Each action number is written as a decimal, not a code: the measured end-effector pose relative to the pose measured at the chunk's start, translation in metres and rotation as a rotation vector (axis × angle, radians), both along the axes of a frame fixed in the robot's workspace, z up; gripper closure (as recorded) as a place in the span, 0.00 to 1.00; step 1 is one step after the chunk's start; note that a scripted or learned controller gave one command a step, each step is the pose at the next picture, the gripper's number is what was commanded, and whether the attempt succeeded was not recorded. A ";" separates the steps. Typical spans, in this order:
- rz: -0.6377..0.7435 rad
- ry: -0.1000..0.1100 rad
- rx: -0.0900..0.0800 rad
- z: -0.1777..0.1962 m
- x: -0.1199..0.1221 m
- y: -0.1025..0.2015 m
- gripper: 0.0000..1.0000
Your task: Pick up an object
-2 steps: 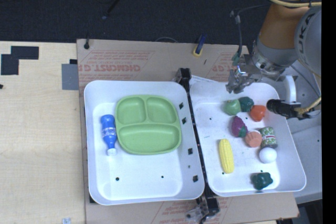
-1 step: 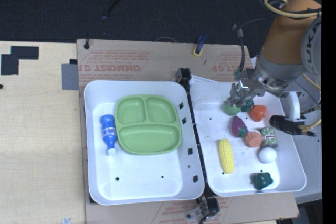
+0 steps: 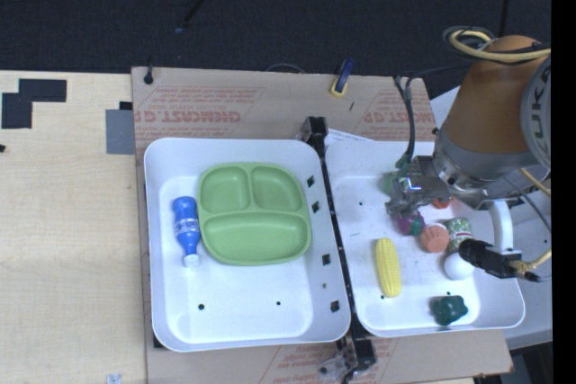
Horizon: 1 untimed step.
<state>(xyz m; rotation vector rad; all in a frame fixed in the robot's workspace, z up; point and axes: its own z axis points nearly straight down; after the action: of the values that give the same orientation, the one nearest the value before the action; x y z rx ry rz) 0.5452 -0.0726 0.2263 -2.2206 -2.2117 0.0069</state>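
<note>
Camera view: claw [image 3: 407,209], grip unreadable, low over right bin [image 3: 360,301] beside purple toy [image 3: 413,223], near back rim.

2 white bins [image 3: 171,319], green plate [image 3: 253,214] and blue bottle [image 3: 185,229] left; corn [image 3: 388,266] right, gripper [image 3: 407,202] low over it.

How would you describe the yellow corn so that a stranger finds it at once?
Look in the right white bin, the one the arm reaches into. The corn lies near its middle, left of the other small toys. It is the only long yellow piece there.
</note>
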 end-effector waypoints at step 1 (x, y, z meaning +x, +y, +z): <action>0.000 -0.001 0.000 0.008 -0.045 0.007 1.00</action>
<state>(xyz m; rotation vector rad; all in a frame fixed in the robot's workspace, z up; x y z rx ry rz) 0.5005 -0.0661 0.2342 -2.2219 -2.2122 0.0056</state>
